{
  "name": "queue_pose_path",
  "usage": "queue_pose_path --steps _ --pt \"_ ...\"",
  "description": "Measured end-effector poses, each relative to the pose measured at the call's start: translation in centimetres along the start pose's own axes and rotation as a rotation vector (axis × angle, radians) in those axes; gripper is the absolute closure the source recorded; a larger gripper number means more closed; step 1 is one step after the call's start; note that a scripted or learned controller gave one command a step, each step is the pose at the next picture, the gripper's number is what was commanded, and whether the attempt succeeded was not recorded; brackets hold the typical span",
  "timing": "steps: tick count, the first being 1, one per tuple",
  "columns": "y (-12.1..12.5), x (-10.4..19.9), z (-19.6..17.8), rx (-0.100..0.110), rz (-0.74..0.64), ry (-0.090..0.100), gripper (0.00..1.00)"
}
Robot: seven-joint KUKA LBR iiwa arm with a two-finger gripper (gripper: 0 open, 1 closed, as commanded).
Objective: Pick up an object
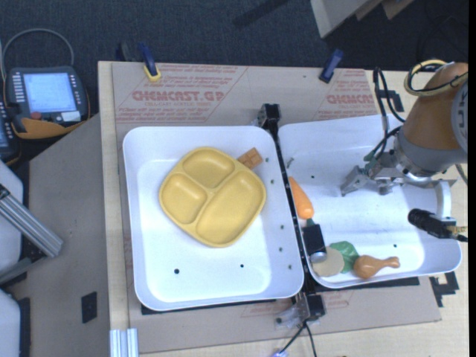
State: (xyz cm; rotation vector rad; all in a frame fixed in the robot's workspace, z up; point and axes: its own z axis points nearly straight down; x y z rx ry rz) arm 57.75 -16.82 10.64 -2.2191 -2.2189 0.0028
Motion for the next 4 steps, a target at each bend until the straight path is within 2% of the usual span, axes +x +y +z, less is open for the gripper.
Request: queue_pose_path --steps 1,3,4 --pt "0.1 -0.1 -1.3 -0.006 0.000 -0.002 1.00" --pt "-0.4 -0.7 -10.6 -0.010 -0.001 -0.004 1.00" --pt "-2.1 3.5 -10.9 -0.002 -0.003 0.000 1.00"
